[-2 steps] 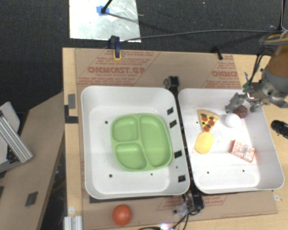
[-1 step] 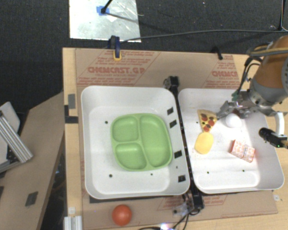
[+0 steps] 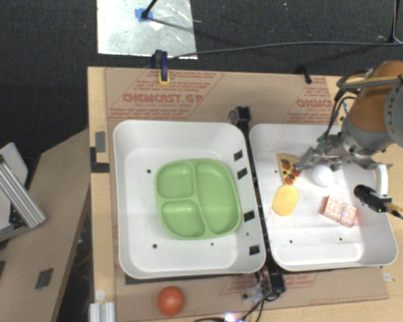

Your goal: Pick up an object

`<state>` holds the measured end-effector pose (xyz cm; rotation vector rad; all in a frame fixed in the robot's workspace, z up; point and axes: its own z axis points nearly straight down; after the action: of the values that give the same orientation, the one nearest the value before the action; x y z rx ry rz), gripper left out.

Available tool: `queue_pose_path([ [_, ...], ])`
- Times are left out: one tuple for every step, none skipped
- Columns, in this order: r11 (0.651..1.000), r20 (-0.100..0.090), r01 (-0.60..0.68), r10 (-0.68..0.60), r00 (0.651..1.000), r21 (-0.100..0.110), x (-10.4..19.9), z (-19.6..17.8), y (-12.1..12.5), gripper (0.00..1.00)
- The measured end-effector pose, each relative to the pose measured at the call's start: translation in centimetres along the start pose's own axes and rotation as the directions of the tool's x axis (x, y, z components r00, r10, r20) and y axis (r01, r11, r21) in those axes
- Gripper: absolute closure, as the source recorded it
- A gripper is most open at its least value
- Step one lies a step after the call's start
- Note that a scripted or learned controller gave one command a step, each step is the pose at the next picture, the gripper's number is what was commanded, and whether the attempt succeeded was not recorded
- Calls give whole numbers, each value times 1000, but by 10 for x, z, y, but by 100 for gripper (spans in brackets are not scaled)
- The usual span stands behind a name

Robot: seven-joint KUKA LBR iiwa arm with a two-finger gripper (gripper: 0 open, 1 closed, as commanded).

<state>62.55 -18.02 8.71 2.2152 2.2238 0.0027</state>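
The right bin [image 3: 363, 250] holds a pizza slice [image 3: 288, 166], a yellow lemon-like piece [image 3: 285, 200], a white egg-shaped object [image 3: 322, 176] and a pink patterned box [image 3: 339, 210]. The grey arm with its orange band [image 3: 383, 106] comes in from the upper right. My gripper [image 3: 317, 157] is low over the bin, just above the white object and right of the pizza slice. Nothing is seen lifted off the bin floor.
In the left bin [image 3: 131, 180] lies a green divided plate [image 3: 197, 198]. A red-orange ball [image 3: 170, 300] sits on the cardboard in front of the bins. A black clamp [image 3: 240, 117] stands where the bins meet at the back. A white and black part [image 3: 373, 194] hangs by the arm.
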Motion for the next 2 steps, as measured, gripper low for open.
queue_pose_path([
  [1000,3,2,-2,1000,-6,-1,-13,2,100],
  [1000,1,1,-1,1000,-3,0,-56,3,100],
])
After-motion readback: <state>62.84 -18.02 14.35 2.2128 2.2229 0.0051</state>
